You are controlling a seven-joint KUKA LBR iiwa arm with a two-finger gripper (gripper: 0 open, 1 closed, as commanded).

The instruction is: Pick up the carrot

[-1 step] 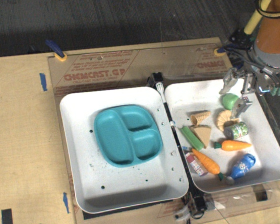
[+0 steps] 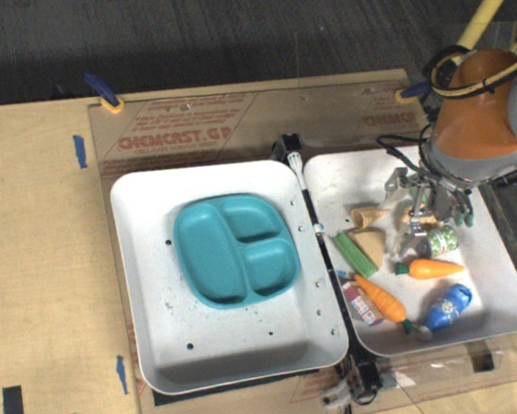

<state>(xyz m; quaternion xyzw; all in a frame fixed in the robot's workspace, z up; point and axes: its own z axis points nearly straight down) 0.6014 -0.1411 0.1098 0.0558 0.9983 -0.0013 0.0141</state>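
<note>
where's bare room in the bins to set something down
Left bin: bare floor all round the teal tray, widest along the near edge. Right bin: far-left corner is bare; its middle and near half are crowded with carrots under the tool.

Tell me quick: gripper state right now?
Gripper: low in the right bin, just above a carrot; open or closed cannot be told.

Teal tray [image 2: 235, 248] in white bin [image 2: 147, 288]; orange carrot [image 2: 381, 297], green-tipped.
</note>
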